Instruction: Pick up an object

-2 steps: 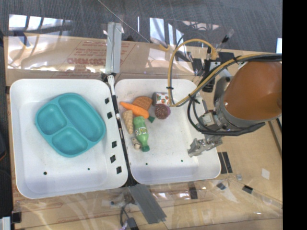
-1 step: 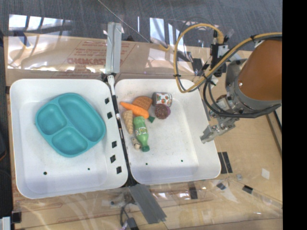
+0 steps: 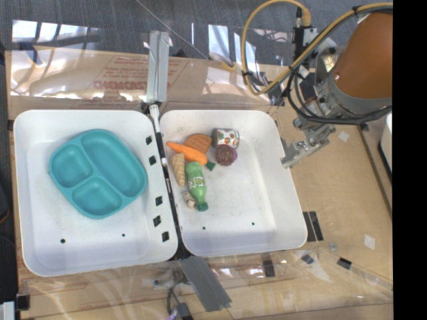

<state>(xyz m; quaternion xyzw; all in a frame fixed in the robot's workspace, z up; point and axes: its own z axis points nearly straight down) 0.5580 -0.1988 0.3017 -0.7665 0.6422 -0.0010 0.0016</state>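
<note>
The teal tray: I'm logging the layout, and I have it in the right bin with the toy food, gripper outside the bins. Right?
Not quite. The camera view shows the teal tray in the left bin; the toy food lies in the right bin. The gripper is indeed outside the bins, past the right bin's right rim.

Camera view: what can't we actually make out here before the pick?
- Gripper: small and seen from above against the bench, outside the right bin; finger state unreadable.
- Can: label too small to read.
- Bread piece: partly covered by the carrot.
- Item beside the green bottle: too small to identify.
- Arm: cut off by the right edge.
</note>
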